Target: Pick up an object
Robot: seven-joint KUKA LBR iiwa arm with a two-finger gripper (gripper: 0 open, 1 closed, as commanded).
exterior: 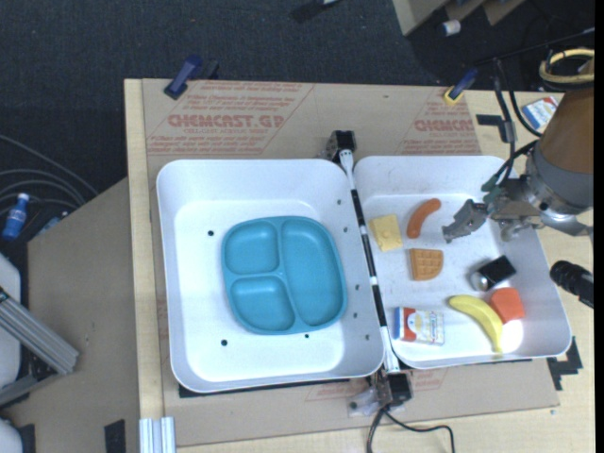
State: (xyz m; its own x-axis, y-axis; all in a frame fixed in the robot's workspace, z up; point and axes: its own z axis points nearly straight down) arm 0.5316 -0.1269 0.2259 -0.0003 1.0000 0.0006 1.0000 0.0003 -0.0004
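Above the right bin's [557,281] far edge, fingers [464,225] of uncertain spread, near the sausage [423,217].

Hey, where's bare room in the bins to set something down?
Left bin: bare floor all around the blue plate. Right bin: free strip along the top, above the sausage. Crowded from the waffle to the banana.

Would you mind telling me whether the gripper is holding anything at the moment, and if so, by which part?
Nothing is held: the two-finger gripper hovers open over the right white bin, beside the orange-red sausage.
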